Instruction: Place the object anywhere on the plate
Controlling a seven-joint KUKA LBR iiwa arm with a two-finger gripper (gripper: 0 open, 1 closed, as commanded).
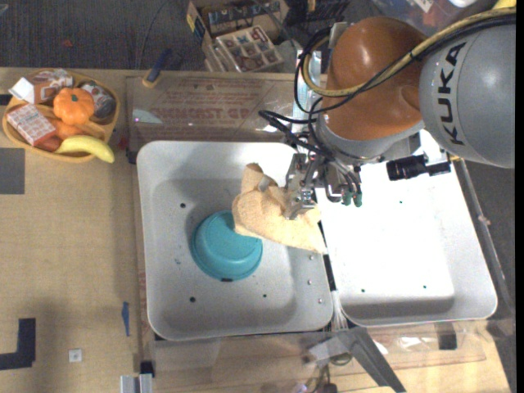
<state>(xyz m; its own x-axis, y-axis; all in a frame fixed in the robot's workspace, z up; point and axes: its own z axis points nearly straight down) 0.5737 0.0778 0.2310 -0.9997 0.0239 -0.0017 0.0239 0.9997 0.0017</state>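
Note:
A teal plate lies in the left white bin, a little left of the bin's middle. A tan crumpled cloth hangs just right of the plate, and its lower left edge overlaps the plate's upper right rim. My gripper comes down from the right, near the wall between the two bins. It is shut on the cloth's right side, with a fold of cloth bunched up between its fingers. The far side of the cloth is hidden behind the gripper.
The right white bin lies under the arm's wrist. On the bench at far left stands a yellow bowl of toy fruit and boxes. A cardboard sheet lies behind the left bin, and cables hang around the wrist.

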